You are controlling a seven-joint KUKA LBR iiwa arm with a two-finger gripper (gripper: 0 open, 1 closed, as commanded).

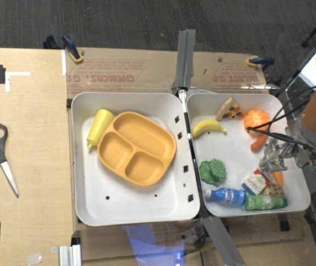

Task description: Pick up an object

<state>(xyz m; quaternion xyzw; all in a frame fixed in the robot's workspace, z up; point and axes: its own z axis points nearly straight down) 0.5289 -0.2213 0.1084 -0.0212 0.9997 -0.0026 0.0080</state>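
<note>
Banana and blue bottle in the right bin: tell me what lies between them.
In the camera view, the green broccoli-like toy lies between the banana above and the blue bottle below, on the right bin floor.

End effector (272, 158) hangs over the right bin (232, 165) beside a carrot (257, 143).

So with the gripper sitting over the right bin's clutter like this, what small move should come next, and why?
Probably a short, straight descent. The gripper hangs at the right side of the right bin, just above the small carton and cookie, with nothing visibly between its fingers. The carrot and green bottle crowd close by, so sideways travel risks nudging them.
</note>
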